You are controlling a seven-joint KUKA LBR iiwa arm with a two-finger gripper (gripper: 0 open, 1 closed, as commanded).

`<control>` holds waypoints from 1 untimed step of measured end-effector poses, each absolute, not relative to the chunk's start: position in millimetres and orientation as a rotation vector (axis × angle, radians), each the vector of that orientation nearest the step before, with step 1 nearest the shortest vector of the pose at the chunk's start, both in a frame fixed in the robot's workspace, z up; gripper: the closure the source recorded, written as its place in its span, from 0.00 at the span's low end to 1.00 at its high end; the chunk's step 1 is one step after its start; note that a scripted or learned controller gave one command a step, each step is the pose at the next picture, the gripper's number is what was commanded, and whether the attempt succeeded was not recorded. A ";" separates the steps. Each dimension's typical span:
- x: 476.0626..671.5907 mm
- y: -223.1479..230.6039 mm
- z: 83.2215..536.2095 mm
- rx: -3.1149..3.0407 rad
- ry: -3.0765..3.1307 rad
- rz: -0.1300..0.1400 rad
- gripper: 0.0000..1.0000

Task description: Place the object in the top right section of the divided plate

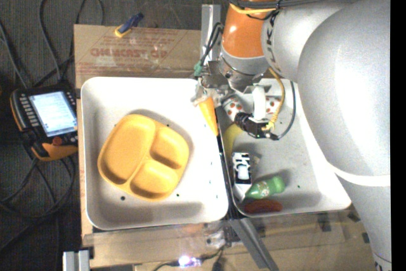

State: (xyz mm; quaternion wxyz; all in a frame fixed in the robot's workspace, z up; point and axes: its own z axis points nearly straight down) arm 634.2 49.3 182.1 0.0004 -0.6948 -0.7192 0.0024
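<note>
Overhead, the hand [209, 98] hangs at the bins' shared wall, gripping a tapered orange carrot-like object [208, 113] pointing downward. Yellow three-section divided plastic plate [144, 156] lies lower left of it, in the left white bin [89, 136].

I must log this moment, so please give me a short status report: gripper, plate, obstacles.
Gripper above the seam between bins, orange object under it, grasp not confirmed. Divided plate in left bin, sections bare. Green bottle lies in right bin, off path.
</note>
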 end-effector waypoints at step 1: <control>565.5 108.2 214.1 -2.031 -2.393 0.006 1.00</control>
